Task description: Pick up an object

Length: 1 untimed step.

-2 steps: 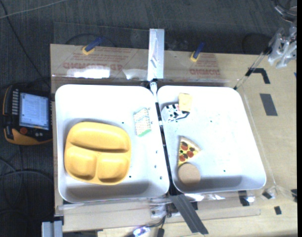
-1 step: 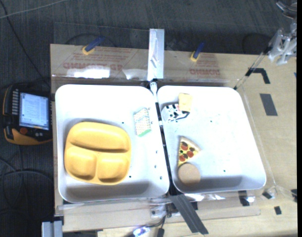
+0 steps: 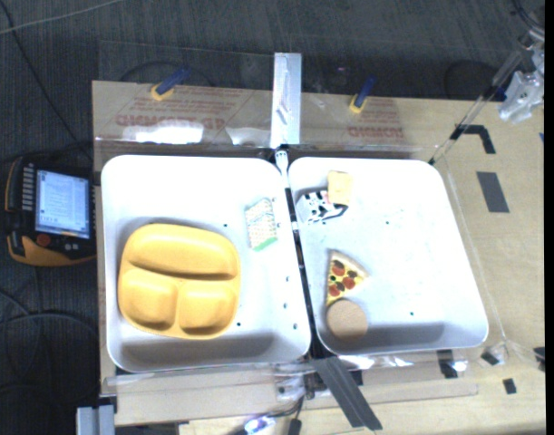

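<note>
In the right bin [image 3: 440, 243], a pizza-slice toy [image 3: 344, 277] lay beside a tan disc [image 3: 347, 317] (touching it); the left bin [image 3: 168, 175] held a yellow tray [image 3: 179, 277]. Pincer state: cannot tell.

Both white bins [image 3: 422, 243] are looking like smooth, faintly glossy plastic. The yellow divided tray [image 3: 179, 277] is showing a soft plastic sheen. The tabletop [image 3: 503, 261] is appearing as matt pale wood, and the round brown disc [image 3: 347, 318] is looking dull, cork-like.
</note>
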Available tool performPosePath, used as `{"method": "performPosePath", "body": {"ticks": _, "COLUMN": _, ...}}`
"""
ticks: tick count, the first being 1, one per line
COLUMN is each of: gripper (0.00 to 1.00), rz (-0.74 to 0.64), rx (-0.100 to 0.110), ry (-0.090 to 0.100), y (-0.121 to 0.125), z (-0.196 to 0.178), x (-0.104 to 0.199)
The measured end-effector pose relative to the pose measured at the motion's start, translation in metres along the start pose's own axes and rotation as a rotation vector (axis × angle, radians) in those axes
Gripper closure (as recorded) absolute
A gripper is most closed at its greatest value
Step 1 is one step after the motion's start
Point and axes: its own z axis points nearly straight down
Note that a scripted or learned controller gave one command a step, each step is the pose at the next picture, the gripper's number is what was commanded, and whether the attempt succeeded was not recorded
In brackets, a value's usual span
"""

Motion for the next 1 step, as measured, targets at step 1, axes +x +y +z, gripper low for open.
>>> {"method": "performPosePath", "body": {"ticks": 1, "gripper": 1.0, "rz": -0.315, "rx": 0.0, "ry": 0.0, "y": -0.0004, "z": 0.0003, "x": -0.0046}}
